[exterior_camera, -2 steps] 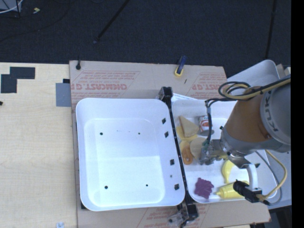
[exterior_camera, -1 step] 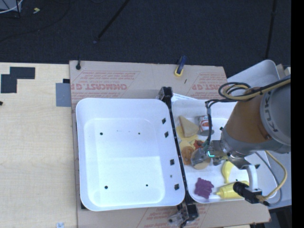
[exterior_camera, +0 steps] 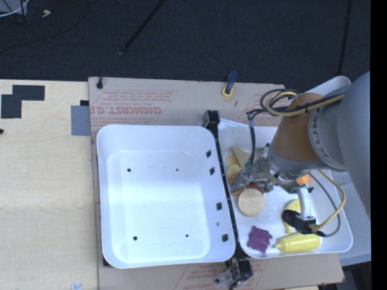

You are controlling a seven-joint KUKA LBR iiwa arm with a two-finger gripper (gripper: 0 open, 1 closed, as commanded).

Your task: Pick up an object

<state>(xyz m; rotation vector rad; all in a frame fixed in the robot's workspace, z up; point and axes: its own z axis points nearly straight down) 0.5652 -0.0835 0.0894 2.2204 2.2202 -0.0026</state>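
My gripper (exterior_camera: pixel 250 181) is low in the right bin (exterior_camera: pixel 341 237), near its left wall, with the grey and orange arm coming in from the right. Directly below it in the view lies a round tan disc (exterior_camera: pixel 251 205), close to or touching the gripper's tip. Pale yellow wedge-shaped pieces (exterior_camera: pixel 236 158) lie just left of the gripper against the bin wall. A purple lump (exterior_camera: pixel 260 238) and a yellow squeeze bottle (exterior_camera: pixel 298 242) rest near the front edge. Another small yellow piece (exterior_camera: pixel 292 206) sits right of the disc.
The left white bin (exterior_camera: pixel 106 162) stands beside the right one, split from it by a black divider rail (exterior_camera: pixel 221 168). Both bins sit on a cardboard sheet (exterior_camera: pixel 151 101) on the wooden bench. A blue and yellow clip (exterior_camera: pixel 229 84) lies at the cardboard's back edge.
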